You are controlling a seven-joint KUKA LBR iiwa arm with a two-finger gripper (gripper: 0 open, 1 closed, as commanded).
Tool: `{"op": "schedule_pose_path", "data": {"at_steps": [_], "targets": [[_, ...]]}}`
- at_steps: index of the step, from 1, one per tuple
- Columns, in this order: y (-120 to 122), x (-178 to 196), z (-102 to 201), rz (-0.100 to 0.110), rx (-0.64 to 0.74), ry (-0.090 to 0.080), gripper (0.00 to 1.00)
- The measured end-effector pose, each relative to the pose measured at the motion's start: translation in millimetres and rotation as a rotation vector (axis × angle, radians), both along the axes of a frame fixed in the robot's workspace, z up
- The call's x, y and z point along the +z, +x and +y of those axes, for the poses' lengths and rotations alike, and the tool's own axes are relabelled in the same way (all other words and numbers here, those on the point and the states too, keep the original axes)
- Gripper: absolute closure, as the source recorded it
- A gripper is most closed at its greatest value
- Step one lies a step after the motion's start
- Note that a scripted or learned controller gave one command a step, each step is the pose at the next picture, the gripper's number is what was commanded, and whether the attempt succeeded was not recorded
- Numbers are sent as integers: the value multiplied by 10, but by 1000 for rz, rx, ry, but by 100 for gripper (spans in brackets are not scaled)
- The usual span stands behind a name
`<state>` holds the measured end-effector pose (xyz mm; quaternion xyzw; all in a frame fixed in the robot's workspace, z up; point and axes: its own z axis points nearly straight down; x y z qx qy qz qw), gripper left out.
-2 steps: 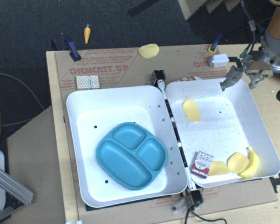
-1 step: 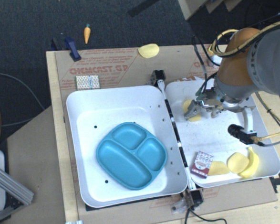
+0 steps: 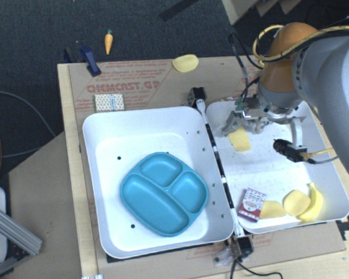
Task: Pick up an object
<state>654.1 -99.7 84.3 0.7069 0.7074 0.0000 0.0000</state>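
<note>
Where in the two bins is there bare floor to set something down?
Left bin: a bare band along its far wall, beyond the blue tray. Right bin: the middle floor, between the yellow block and the red box. Its far end, under the gripper, and near corner are crowded.

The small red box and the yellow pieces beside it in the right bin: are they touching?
Touching. In the camera view the small red box lies against the nearest yellow piece at the bin's near edge, with no white floor visible between them.
</note>
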Motion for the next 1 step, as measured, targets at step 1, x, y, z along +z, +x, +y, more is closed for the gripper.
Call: {"op": "schedule_pose_path", "data": {"at_steps": [1], "targets": [[-381, 2, 54, 2, -2, 1, 0]]}}
